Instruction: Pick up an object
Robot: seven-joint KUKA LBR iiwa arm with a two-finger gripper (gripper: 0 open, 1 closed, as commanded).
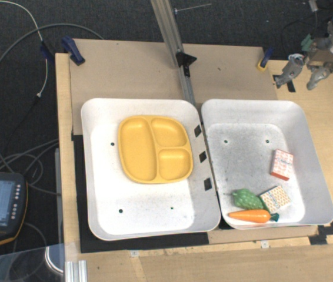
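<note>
Pre-grasp stage, judged from layout: nothing lifted yet, all candidates lying in the bins

Two-finger gripper [303, 74] parked at the upper right, above the bare desk [231, 78] beyond the far edge of the right-hand shallow white bin [213, 157] — well apart from every object. Fingers spread apart, pointing down, nothing between them

Right bin contents, clustered toward the near right corner:
- small pink-and-white carton [282, 164], on its own near the right wall
- patterned cream box [276, 198], tilted, just beside the green lumpy toy vegetable [247, 199]
- orange toy carrot [250, 216] along the near wall, touching or nearly touching the green piece

Left-hand shallow white bin [96, 157] carrying a yellow three-compartment plastic tray [155, 148], flat, upper centre

Next move, as judgement: travel toward the near side over the right bin, then descent onto one target. Pink carton the likeliest choice — isolated, clear room for both fingers. Cluster riskier: crowded neighbours, carrot hard against the wall. Yellow tray probably too broad and flat for a pinch
</note>
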